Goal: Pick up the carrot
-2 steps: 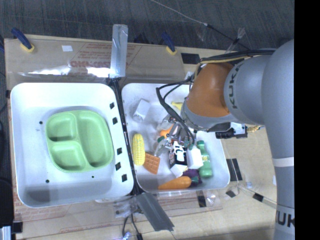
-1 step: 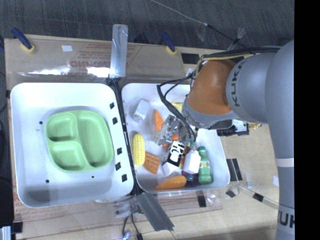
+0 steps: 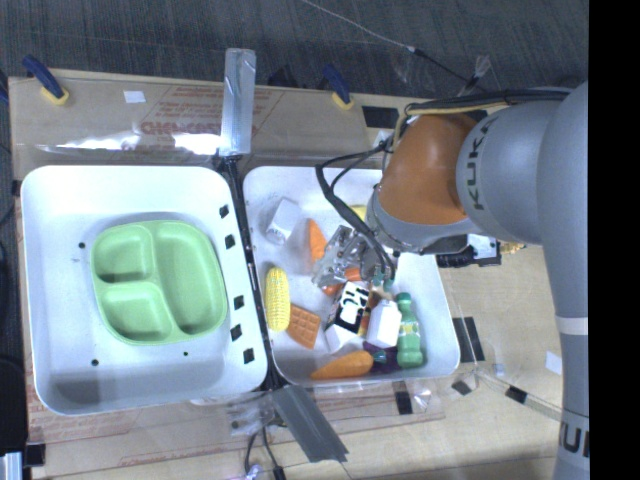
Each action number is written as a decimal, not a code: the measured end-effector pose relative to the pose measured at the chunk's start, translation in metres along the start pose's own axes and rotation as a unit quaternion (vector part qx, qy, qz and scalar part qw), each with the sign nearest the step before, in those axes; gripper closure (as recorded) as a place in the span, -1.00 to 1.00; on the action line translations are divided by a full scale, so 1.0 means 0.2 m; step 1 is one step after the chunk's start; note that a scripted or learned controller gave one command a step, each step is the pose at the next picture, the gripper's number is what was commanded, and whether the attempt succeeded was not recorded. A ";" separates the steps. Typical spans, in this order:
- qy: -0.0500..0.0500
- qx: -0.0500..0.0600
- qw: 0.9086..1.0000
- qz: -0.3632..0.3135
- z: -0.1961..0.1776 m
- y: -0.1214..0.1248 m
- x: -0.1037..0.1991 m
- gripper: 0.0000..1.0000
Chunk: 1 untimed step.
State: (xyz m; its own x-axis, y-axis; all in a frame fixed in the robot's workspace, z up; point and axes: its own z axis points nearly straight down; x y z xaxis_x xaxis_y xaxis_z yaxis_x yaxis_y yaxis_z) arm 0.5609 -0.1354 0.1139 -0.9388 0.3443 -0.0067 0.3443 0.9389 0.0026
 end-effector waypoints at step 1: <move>0.003 0.001 0.999 0.053 -0.19 0.04 0.29 1.00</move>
State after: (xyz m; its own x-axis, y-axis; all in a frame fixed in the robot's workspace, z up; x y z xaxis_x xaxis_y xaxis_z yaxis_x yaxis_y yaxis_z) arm 0.5088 -0.1080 0.1524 -0.8975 0.4410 0.0002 0.4410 0.8975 0.0004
